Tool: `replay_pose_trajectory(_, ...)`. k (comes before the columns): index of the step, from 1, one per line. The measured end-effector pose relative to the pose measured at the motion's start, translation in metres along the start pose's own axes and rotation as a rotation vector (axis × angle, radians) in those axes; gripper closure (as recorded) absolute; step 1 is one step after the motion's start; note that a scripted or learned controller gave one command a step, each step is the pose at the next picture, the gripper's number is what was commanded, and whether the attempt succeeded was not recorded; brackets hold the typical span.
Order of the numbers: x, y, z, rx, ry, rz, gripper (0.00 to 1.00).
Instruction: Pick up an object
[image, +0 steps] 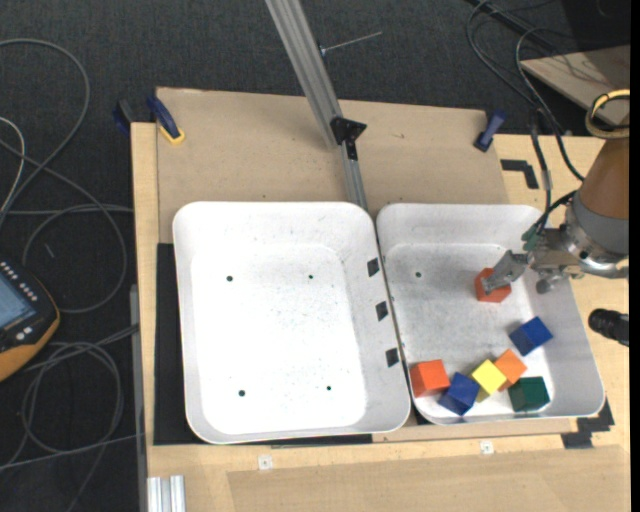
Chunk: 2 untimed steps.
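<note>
Wooden tabletop (260, 130), two white bins, and in the right bin (450, 225) the gripper (515, 268) sits low with fingers spread beside the red block (492, 287), so centre it squarely over the block before closing, well apart from the cluster of blocks (485, 382).

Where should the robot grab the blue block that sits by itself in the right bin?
Probably from straight above, pinching two opposite flat sides. The lone blue block lies turned cornerwise in the right bin, so the fingers would need turning to match its faces. It has bare floor all round, apart from the orange block and the bin's right wall, so there looks to be room either side.
</note>
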<state>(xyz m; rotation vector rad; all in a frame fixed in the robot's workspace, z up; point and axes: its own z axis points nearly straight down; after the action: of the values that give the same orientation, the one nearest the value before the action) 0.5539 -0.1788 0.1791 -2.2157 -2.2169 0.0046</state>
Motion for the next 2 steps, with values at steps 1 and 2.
replay_pose_trajectory(1, 0.010, 0.003, 0.054, 0.000, 0.000, 0.000, 0.00)
replay_pose_trajectory(2, 0.011, 0.002, 0.081, -0.002, -0.001, 0.001, 0.00)
